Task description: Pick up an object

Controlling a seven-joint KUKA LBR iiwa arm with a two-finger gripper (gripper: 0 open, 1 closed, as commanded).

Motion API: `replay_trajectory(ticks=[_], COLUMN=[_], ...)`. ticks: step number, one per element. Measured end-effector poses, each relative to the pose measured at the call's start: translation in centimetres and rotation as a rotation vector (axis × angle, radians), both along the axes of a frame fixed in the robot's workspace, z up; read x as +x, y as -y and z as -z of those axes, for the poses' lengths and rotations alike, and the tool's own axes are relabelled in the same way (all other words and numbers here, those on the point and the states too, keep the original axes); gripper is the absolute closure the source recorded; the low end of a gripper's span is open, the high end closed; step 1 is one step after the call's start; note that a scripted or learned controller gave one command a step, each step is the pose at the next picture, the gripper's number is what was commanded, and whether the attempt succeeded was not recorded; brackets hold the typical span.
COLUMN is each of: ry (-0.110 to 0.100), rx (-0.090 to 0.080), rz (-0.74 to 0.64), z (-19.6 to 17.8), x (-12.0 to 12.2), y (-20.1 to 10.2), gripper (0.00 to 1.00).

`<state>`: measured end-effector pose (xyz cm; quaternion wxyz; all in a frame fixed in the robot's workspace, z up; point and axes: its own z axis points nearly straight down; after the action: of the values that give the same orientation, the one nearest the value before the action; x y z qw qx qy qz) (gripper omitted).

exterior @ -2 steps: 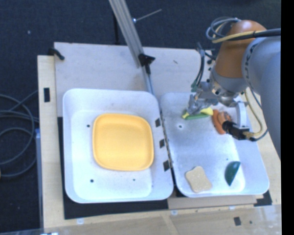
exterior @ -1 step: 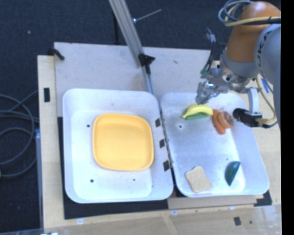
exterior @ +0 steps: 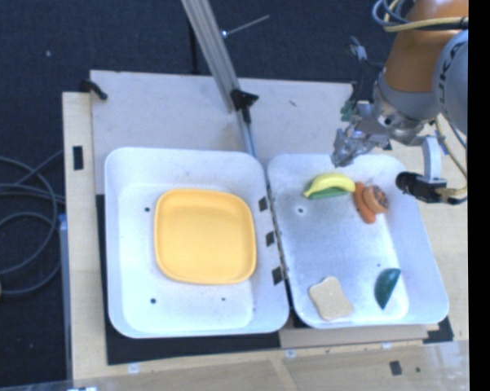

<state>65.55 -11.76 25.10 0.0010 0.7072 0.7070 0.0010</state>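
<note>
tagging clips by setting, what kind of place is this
Probably a robot lab bench: a robot arm reaches over two white bins, holding a yellow plate and toy food such as a banana.

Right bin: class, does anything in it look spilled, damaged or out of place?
Nothing stands out. The banana, orange toy, bread slice and green piece lie apart inside the right bin, nothing spilled.

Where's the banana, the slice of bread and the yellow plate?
banana (exterior: 328, 186): camera view, middle of its curved body.
slice of bread (exterior: 332, 298): camera view, centre of its top face.
yellow plate (exterior: 205, 236): camera view, its flat middle.
</note>
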Motion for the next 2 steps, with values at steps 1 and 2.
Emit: replay_trajectory(ticks=[1, 2], ry=[-0.002, -0.002], rx=[0.000, 0.001], rz=[-0.003, -0.004], z=[1.0, 0.4], x=[-0.2, -1.4], y=[-4.6, -9.7], gripper=[1.00, 1.00])
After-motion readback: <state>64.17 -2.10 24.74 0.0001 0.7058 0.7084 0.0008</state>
